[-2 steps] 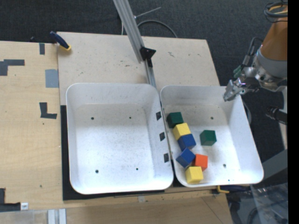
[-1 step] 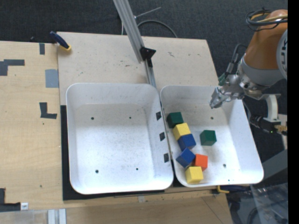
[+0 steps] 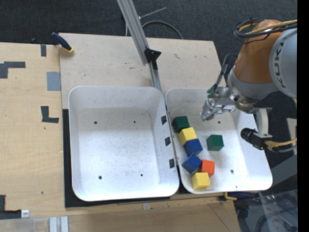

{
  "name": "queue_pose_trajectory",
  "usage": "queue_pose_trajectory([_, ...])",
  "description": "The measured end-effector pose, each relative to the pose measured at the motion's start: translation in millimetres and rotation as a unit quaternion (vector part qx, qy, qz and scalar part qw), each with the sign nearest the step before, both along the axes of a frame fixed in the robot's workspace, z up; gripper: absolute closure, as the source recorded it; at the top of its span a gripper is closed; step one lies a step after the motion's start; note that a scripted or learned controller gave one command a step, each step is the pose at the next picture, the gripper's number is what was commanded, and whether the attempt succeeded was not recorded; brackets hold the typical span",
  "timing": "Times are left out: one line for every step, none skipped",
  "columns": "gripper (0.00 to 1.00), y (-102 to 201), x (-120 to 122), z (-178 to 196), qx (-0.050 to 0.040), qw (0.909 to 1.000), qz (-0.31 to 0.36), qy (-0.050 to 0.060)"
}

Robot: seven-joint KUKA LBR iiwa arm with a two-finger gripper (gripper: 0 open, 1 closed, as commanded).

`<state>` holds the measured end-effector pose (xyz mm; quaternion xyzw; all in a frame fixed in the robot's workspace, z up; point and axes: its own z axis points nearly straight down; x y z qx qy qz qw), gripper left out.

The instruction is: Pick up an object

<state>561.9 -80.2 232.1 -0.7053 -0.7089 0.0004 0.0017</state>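
Your gripper [image 3: 208, 114] sits over the back part of the right bin [image 3: 251, 175], hanging off the grey arm [image 3: 260, 62] that comes in from the right with its orange band above the wrist. You can't tell from this angle how far the fingers are apart; the tip is small and blurred against the white bin floor, and nothing shows between the fingers. All the blocks are in the right bin, mostly lined up along its left wall. From the back: a dark green block [image 3: 181, 123] nearest the gripper, just below and left of it but apart from it; a yellow block [image 3: 187, 134] touching the green one; a blue block [image 3: 193, 146] touching that; a second blue block [image 3: 191, 162] just in front; an orange block [image 3: 208, 166] right beside that second blue one; and a second yellow block [image 3: 201, 180] at the front, touching or nearly touching the orange one. One more green block [image 3: 215, 142] stands alone towards the middle of the bin, clear of the row and below the gripper. The left bin [image 3: 82, 129] sits just beside the right one, sharing the middle edge. A metal rail [image 3: 135, 25] runs diagonally from the top down to the gap between the bins
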Motion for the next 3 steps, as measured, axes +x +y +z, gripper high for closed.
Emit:
queue_pose_trajectory([1.00, 57, -12, -9, 0.0001, 1.0000, 0.001, 0.000])
queue_pose_trajectory([1.00, 102, -30, -16, -0.0004, 1.0000, 0.000, 0.001])
queue_pose_trajectory([1.00, 151, -55, -15, -0.0003, 1.0000, 0.001, 0.001])
